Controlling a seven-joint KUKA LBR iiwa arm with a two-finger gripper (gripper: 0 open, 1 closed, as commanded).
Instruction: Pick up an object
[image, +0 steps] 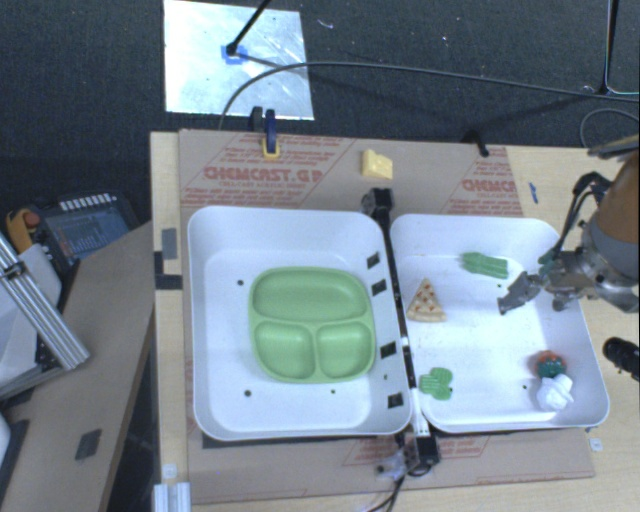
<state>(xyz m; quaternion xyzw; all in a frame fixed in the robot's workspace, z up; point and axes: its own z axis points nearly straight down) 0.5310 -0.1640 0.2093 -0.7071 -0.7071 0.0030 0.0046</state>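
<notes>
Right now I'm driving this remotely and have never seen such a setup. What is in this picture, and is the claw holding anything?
One camera looks down at a slant on a bench with two white bins. The left bin holds a green divided plate. The right bin holds a toy pizza slice, a long green toy, a small green toy near the front, and a white toy with a red and teal top in the front right corner. The robot arm reaches in from the right; its gripper is over the right bin, with nothing visible between its fingers. A yellow block lies behind the bins.
</notes>
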